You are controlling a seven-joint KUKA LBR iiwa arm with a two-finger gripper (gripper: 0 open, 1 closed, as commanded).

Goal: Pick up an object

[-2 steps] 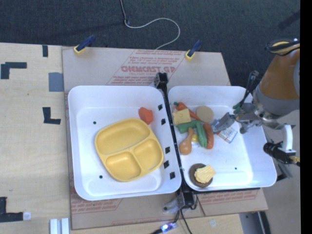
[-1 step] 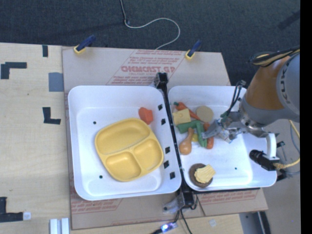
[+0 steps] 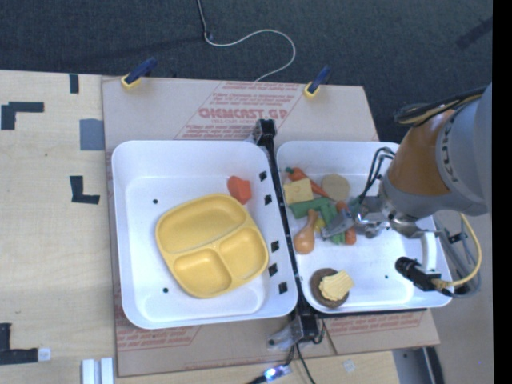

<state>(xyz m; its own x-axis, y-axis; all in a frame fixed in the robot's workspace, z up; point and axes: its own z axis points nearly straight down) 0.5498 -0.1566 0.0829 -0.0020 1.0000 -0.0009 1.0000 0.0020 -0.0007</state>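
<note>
The grey arm with its orange band [image 3: 420, 162] reached in from the right, over the right-hand shallow white plastic bin [image 3: 376, 274]. The metal two-finger gripper [image 3: 342, 229] sat low among a cluster of toy food near that bin's left wall. Whether it was open or closed on anything could not be told; the tip was lost in clutter.

Right bin contents:
- a pale yellow cheese-like block [image 3: 298, 191], near the divider
- a green plastic piece [image 3: 314, 209] just below the block, touching it
- a small orange carrot-like piece [image 3: 297, 174] above the block
- a round tan disc [image 3: 335, 186], right of the block
- a tan drumstick-shaped piece [image 3: 305, 235], lying at a slant below the green piece
- a small red-orange bit [image 3: 350, 237] right by the gripper tip
- a brown cupcake-like item with pale yellow top [image 3: 331, 286], near the front edge, well apart from the cluster

Left-hand white bin [image 3: 132, 214] held a yellow three-compartment plastic plate [image 3: 210, 244], tilted relative to the bin walls, and a small orange-red lump [image 3: 238, 187] just beyond the plate's upper right rim, near the divider.

Both bins rested on a brown cardboard sheet with red printing [image 3: 236, 110], held at its far edge by two blue-and-yellow clamps [image 3: 138, 72]. A thin white cable [image 3: 254, 38] looped across the dark carpet behind
</note>
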